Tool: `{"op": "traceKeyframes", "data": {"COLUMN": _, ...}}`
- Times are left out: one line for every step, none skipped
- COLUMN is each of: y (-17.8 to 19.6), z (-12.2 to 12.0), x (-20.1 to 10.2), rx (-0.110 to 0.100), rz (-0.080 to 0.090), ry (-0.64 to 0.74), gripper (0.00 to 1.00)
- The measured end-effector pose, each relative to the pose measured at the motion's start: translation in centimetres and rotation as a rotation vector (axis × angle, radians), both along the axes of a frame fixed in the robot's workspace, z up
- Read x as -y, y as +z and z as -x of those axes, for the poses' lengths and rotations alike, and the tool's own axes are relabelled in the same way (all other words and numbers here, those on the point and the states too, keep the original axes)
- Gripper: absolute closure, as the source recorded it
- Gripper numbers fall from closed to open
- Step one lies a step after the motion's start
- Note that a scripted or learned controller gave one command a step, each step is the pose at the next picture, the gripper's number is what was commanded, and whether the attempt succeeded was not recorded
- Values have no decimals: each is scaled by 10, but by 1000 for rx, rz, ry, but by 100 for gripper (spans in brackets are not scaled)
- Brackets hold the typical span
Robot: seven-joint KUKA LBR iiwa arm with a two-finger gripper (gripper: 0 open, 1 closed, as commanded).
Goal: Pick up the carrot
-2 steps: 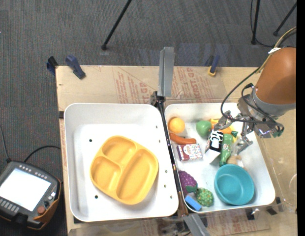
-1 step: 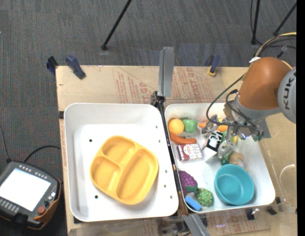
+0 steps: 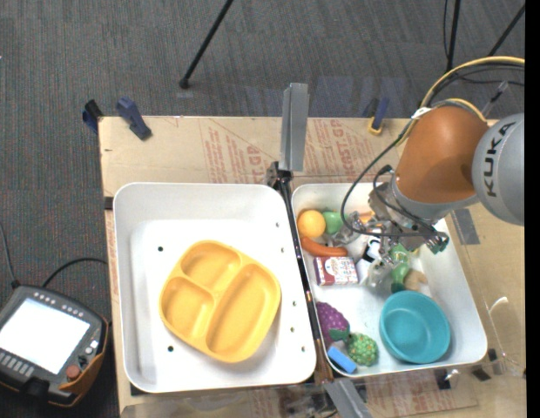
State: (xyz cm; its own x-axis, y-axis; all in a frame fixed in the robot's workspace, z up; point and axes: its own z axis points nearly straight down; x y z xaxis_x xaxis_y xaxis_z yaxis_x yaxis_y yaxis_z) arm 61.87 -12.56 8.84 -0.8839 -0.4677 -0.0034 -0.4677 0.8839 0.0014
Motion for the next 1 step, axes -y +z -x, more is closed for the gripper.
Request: {"op": "traceKeyframes", "data": {"y": 17, "z": -14, "x": 38, "rx": 3, "rz": 1, "ry": 160, "gripper": 0}}
